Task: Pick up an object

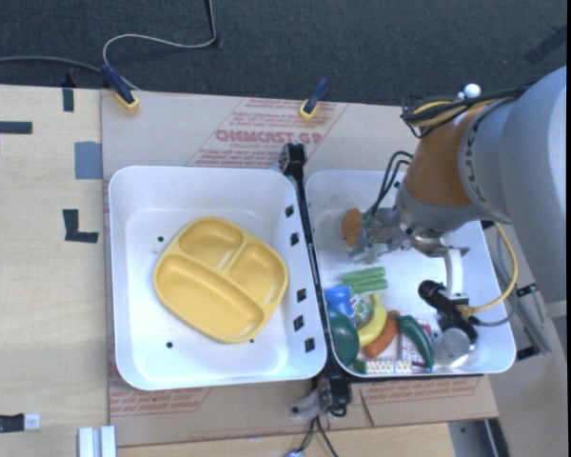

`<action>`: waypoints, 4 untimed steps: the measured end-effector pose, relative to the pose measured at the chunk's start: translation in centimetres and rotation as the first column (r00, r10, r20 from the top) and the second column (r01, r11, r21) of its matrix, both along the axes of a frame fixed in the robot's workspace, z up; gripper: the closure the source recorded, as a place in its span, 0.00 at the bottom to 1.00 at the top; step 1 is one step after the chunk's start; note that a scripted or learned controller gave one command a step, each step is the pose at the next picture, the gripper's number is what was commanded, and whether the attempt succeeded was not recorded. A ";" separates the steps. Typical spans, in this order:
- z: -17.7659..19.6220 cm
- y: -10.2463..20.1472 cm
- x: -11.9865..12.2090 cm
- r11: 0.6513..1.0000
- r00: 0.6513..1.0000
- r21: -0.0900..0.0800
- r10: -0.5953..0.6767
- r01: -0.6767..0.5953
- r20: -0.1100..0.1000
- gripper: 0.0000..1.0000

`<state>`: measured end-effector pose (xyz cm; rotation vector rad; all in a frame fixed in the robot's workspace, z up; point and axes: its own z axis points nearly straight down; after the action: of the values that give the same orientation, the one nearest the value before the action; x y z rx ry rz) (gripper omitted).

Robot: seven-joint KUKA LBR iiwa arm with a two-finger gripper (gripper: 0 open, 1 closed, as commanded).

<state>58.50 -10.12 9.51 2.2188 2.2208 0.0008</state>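
Smooth round-cornered yellow plastic tray (pixel 222 277), three compartments.

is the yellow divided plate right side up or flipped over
Right side up: the yellow plate lies flat in the left bin, its three compartments facing the camera.

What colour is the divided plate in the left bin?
Yellow. The divided plate shows best in the camera view, lying in the left bin.

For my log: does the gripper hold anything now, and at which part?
Cannot be told: the gripper is low beside a small orange-brown object in the right white bin.
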 end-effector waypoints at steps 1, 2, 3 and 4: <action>11.5 2.1 -3.0 1.000 1.000 0.001 0.001 -0.001 -0.001 1.00; 11.4 2.1 -3.1 1.000 1.000 0.001 0.000 0.000 -0.003 0.00; -0.9 -2.8 -1.2 1.000 1.000 0.000 0.000 0.000 0.000 0.00; 0.0 -2.9 -1.2 1.000 1.000 -0.002 -0.001 0.001 0.001 1.00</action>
<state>57.29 -12.99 9.53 2.2185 2.2184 0.0001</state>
